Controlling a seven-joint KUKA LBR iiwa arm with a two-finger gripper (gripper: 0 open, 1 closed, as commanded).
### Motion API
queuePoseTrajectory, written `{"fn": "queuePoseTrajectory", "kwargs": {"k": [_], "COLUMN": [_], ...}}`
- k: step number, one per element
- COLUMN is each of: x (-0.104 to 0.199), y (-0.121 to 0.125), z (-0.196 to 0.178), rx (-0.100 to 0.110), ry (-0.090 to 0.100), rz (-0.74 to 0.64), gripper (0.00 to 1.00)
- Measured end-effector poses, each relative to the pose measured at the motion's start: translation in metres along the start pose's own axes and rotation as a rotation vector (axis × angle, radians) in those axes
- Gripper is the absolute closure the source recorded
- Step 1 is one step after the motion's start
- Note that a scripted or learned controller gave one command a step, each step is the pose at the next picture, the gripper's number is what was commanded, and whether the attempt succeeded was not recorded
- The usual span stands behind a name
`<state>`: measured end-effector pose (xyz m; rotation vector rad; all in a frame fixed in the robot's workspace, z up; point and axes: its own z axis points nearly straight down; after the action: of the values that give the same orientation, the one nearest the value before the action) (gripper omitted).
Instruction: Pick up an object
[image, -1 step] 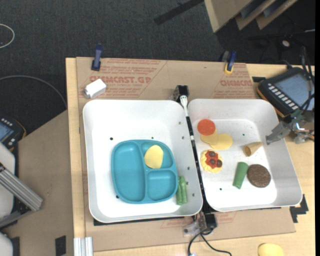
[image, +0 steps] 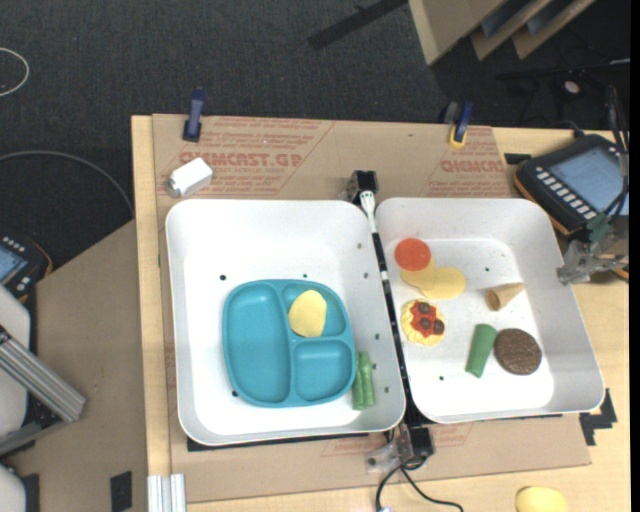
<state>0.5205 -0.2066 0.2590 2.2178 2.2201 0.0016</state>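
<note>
The left bin (image: 190, 300) holds a teal divided plate (image: 262, 350) with a yellow rounded piece (image: 308, 313) in its upper right compartment. A green stick (image: 362, 380) lies against the plate's right edge. In the right bin (image: 560, 390) lie a red-orange disc (image: 412, 253), a pale yellow piece (image: 442, 283) and a small yellow round with red dots (image: 423, 322). There is also a tan cone (image: 503, 295), a green cylinder (image: 481, 350) and a brown round cookie (image: 518, 351) touching the cylinder.
A grey metal piece (image: 590, 255) sits just off the right bin's right rim. A control pendant (image: 580, 185) lies at the back right. A white block (image: 190, 177) and two blue clamps (image: 194, 112) (image: 460, 122) are on the board behind the bins.
</note>
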Motion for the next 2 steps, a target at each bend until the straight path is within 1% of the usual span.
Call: {"fn": "queuePoseTrajectory", "kwargs": {"k": [1,2], "x": [0.077,0.104], "y": [0.052,0.020], "z": [-0.145,-0.064], "rx": [-0.018,0.012], "ry": [-0.001,0.005], "rz": [-0.011,-0.001], "gripper": [1.00,1.00]}}
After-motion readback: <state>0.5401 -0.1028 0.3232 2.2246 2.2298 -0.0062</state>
